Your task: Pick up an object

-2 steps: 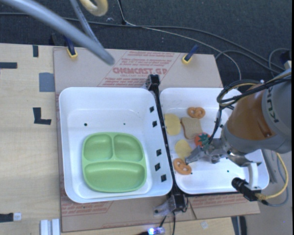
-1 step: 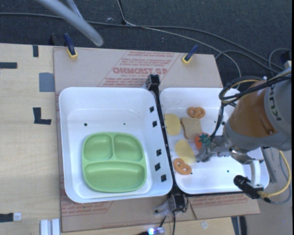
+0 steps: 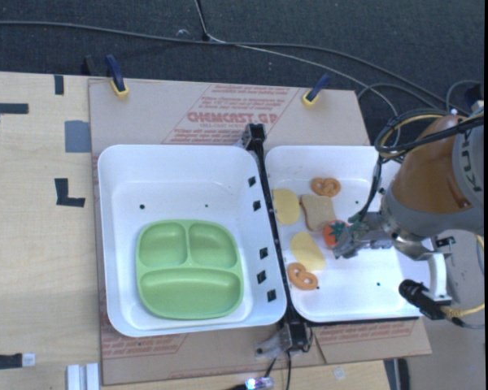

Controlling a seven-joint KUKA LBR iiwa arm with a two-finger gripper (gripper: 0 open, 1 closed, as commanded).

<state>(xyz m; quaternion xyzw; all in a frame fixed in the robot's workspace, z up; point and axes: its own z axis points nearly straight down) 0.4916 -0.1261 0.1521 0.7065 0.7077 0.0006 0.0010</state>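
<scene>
Left bin (image 3: 114, 218): one green divided plate (image 3: 189, 268), three compartments, lying flat toward the bin's near edge, well apart from the arm. Right bin (image 3: 366, 295): a cluster of small play-food pieces along its left half. Listed from the divider outward: pale yellow slice (image 3: 286, 205) near the divider; second yellow slice (image 3: 307, 250) below it; orange pretzel-like ring (image 3: 302, 278) toward the near-left corner; tan bread-like piece (image 3: 317, 211) mid-bin; second orange ring (image 3: 325, 187) toward the far edge; small red-and-green item (image 3: 332, 234) just right of the bread piece. Gripper (image 3: 347, 240): low over the bin's middle, its tip at or touching the red-and-green item, the likely pick target; opening and any hold cannot be told, the tip being dark and small here. Arm: enters from the right edge, orange band (image 3: 427, 169) above the wrist, tool slanted down and leftward. Risks, judged: the pieces sit close, so closing may nudge the bread piece or yellow slice; a small rounded item could squirt free.
</scene>
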